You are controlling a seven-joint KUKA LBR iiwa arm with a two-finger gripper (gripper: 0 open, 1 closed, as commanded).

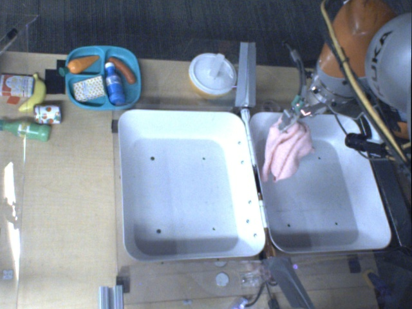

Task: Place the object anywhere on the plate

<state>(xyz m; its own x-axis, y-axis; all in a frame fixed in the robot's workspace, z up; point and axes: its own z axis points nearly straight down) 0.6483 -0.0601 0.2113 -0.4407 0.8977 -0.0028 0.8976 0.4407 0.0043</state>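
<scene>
A soft pink cloth [287, 151], crumpled into long vertical folds, hung from the jaws [293, 116] of the grey metal arm with its orange band [360, 31], which reached in from the right. The top of the cloth was pinched between the jaws, which were closed narrowly on it, and the rest of the fabric drooped below them in a loose, rounded bundle. It hung over the upper left part of the right shallow white plastic bin [335, 237], close to that bin's left wall; whether its lower end touched the bin floor could not be told.

The left shallow white plastic bin [187, 185] sat just beside the right one, both with smooth, matte floors, rounded corners and a few small dark dots. A grey metal bar [244, 76] stood upright at the gap between the two bins' far ends.

On the pale wooden table [58, 205], beyond the left bin, lay a round white plastic lid with a yellow rim [212, 74]. Further left sat a blue plastic divided plate [104, 77], rounded in outline, holding toy food: an orange carrot shape [84, 64], a blue bottle [114, 82], a reddish sausage shape [126, 71] and a pale speckled square item [87, 89]. Near the table's left edge lay a yellow banana [33, 94], a small red and white carton [15, 85], a small printed can on its side [47, 114] and a green bottle lying flat [26, 130]. The plate was well apart from the cloth.
</scene>
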